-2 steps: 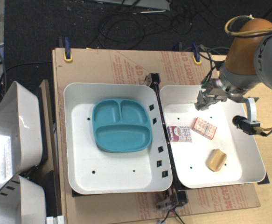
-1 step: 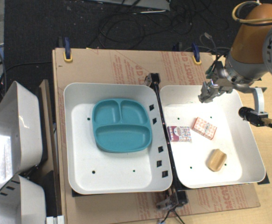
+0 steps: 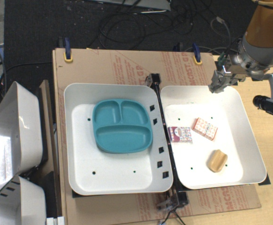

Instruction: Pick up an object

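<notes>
Bench, tool (image 3: 218, 86) above right bin (image 3: 248, 125)

Bins (image 3: 80, 125): I read smooth white plastic with a slight sheen.
Divided tray (image 3: 122, 125): teal plastic, matt, smooth.
Bench board (image 3: 127, 64): brown cardboard, matt, printed red.
Two small cartons (image 3: 205, 128): printed paper, I judge.
Tan lump (image 3: 217, 161): dull, smooth.
Gripper (image 3: 218, 86): grey metal.
</notes>
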### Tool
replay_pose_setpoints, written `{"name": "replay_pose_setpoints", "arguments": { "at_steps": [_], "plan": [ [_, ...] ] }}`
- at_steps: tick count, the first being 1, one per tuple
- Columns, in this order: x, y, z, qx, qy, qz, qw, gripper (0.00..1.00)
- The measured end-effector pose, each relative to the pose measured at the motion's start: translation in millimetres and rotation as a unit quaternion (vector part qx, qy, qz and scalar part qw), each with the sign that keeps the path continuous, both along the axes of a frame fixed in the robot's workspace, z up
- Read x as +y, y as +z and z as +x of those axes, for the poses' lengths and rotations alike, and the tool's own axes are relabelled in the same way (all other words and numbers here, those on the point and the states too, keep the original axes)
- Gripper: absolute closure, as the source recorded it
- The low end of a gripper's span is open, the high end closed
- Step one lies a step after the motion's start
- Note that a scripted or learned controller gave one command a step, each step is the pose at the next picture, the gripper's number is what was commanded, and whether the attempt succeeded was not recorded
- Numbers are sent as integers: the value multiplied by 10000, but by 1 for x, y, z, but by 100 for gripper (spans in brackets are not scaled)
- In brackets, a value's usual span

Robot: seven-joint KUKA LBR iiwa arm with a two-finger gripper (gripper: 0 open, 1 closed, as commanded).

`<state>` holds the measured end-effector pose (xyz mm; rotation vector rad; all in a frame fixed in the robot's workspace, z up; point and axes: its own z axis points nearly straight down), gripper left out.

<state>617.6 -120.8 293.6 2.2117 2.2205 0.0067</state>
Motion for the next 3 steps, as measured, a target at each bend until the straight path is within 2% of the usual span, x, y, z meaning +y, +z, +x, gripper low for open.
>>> {"name": "replay_pose_setpoints", "arguments": {
  "at_steps": [1,2,3],
  "plan": [
    [61,-17,2,44,22,21,10000,100],
    [118,-35,4,53,21,21,10000,100],
    [171,-37,16,32,22,19,10000,100]
  ]
}}
